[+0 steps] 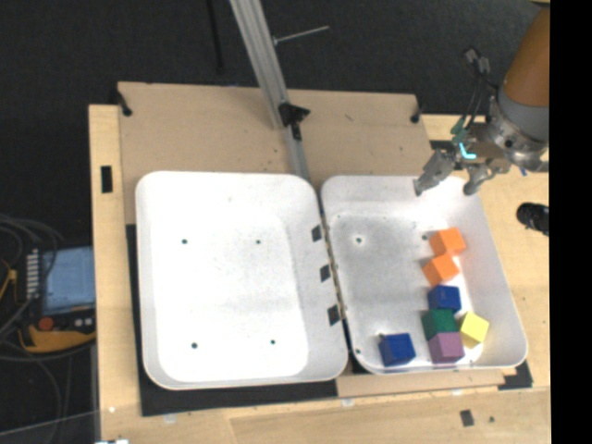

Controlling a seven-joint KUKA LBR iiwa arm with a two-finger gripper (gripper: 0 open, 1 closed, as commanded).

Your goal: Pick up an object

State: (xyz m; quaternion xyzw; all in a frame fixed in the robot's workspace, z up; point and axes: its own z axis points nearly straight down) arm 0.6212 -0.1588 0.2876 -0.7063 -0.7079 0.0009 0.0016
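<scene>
Right bin (370, 276): small, bright-coloured cubes (444, 299)

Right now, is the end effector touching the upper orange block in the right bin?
Apart. The camera view shows the end effector over the bin's far edge, with bare white bin floor between it and the upper orange block.

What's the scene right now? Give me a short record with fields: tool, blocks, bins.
tool: open, holding nothing, above the far right corner of the right bin
blocks: seven, all in the right bin; two orange blocks, blue block, green block, yellow block, purple block, second blue block
left bin: beside the right bin
</scene>
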